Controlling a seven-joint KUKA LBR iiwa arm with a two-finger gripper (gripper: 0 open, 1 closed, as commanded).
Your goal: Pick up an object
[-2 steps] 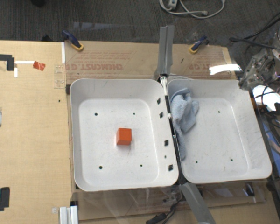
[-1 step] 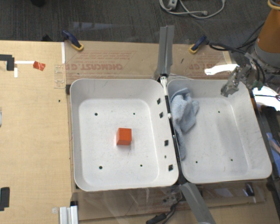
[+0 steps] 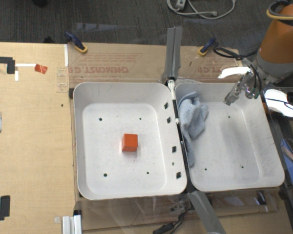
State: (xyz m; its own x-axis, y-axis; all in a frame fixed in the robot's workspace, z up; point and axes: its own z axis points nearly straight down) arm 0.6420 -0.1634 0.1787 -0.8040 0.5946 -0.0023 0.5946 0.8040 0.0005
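Overhead slanted view of two white bins side by side. The left bin has an orange block near its centre. The right bin has a pale blue cloth bunched vs. its left wall. The gripper hangs over the right bin's back-right corner, well apart from both; it's too small and blurred for us to tell its state, and we see nothing in it. Risks, in our judgement: the cloth is limp and may slip or snag on the wall btw. the bins; the block is far off, so a long reach could land off-centre.
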